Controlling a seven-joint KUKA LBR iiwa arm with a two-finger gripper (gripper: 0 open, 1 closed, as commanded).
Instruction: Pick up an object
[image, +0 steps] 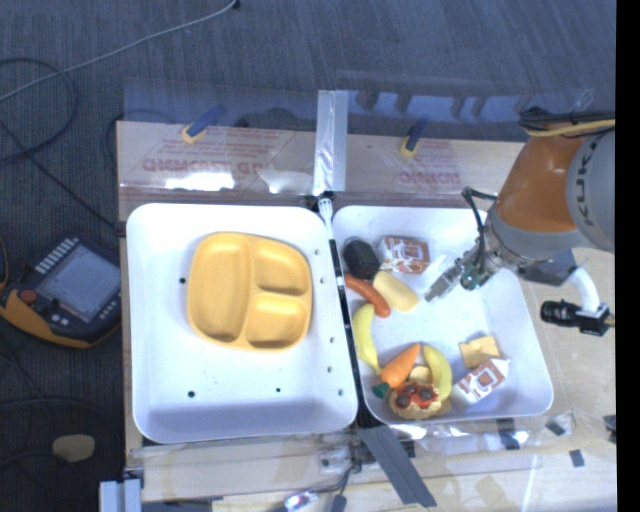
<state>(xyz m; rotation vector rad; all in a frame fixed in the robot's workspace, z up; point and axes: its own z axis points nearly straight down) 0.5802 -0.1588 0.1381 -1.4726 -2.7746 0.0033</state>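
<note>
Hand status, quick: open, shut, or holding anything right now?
Hand: cannot be told whether open or closed; nothing visibly held. It hovers over the right bin, beside the brown-and-white packet.

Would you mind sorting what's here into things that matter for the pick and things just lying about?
For the pick:
gripper
pale block
banana
carrot
dark oval piece
right bin

Lying about:
yellow tray
left bin
handheld pendant

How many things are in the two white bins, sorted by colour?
Yellow: 4, tray, banana, block, wedge
Orange: 2, carrots
Black: 1
Brown-and-white packets: 2
Mixed-colour toy: 1
Total: 10
</note>
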